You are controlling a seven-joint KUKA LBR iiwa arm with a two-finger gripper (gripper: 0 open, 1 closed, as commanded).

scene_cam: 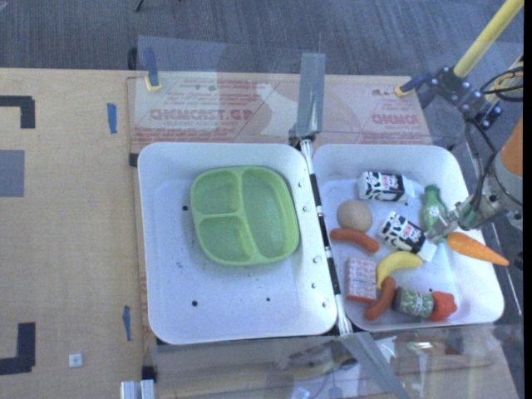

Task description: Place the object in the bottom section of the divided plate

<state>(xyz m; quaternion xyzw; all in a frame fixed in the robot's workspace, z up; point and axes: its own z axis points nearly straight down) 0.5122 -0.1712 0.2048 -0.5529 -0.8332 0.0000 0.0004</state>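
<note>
A light green divided plate (243,215) lies in the left white bin (166,306), with two small sections on its left and one large section on its right; nothing is in it. My gripper (451,224) is low over the right side of the right bin (465,163). It sits between a green bottle (430,206) and an orange carrot (478,248), whose blunt end is right at the gripper tip. The grey wrist hides the contact, so whether anything is gripped is unclear.
The right bin also holds two cow-patterned cartons (382,185) (401,232), a tan egg-like ball (354,215), two sausages (355,239) (381,299), a banana (399,263), a pink packet (360,278), and a green can (413,302). A yellow pole (495,25) stands at the back right.
</note>
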